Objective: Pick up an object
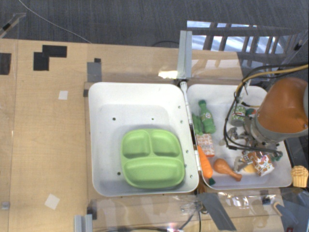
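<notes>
Hovered just right of the chicken drumstick (pixel 227 168): pincer (pixel 251 154) (grip state impossible to tell), over the right bin (pixel 277 180).

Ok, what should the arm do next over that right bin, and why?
Probably a short straight descent: the gripper hangs in the right bin above a small patterned carton, with the chicken drumstick just beside it, so dropping vertically seems safest.
</notes>
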Controlling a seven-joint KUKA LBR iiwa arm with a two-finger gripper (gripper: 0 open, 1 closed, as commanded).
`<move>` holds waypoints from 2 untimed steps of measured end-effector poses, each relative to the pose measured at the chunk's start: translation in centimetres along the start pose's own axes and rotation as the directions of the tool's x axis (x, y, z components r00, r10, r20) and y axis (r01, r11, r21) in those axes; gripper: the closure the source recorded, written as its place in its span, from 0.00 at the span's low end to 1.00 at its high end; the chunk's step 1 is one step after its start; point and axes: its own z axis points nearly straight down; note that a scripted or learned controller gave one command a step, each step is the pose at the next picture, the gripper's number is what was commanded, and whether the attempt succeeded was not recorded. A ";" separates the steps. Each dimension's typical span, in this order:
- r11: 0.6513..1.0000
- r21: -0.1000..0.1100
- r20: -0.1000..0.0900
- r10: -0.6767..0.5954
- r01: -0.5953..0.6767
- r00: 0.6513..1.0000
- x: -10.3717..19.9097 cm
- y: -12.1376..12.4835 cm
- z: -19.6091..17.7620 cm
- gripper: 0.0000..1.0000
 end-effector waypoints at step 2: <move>0.986 -0.002 0.000 -0.169 0.169 0.986 -4.6 -3.7 0.2 0.00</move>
